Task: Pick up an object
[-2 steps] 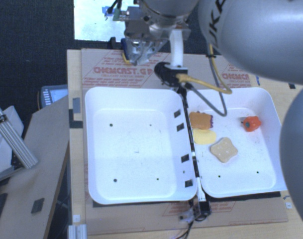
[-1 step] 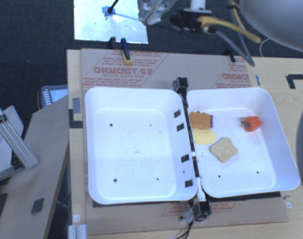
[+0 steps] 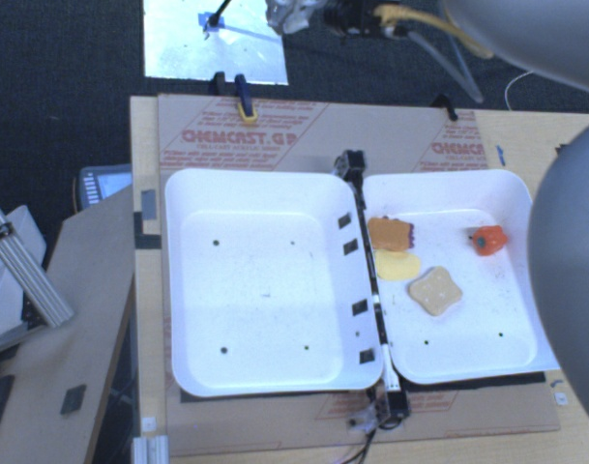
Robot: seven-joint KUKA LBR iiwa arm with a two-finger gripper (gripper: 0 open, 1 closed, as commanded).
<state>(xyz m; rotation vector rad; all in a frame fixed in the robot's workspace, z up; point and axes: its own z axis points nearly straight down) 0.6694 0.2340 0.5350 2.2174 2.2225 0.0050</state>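
The gripper (image 3: 292, 3), its state not discernible, is raised beyond the bins; toast (image 3: 435, 291) and an orange object (image 3: 486, 241) are seen well below it.

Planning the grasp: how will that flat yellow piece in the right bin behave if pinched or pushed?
The yellow piece looks thin and flat, so probably light and possibly floppy. It lies flush on the right bin, so fingers may struggle to get under it. Pushed, it would likely slide, not roll.

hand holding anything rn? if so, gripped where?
Nothing held. The hand is up above the bench, away from the bins; the toast piece, orange piece and the rest lie in the right bin.
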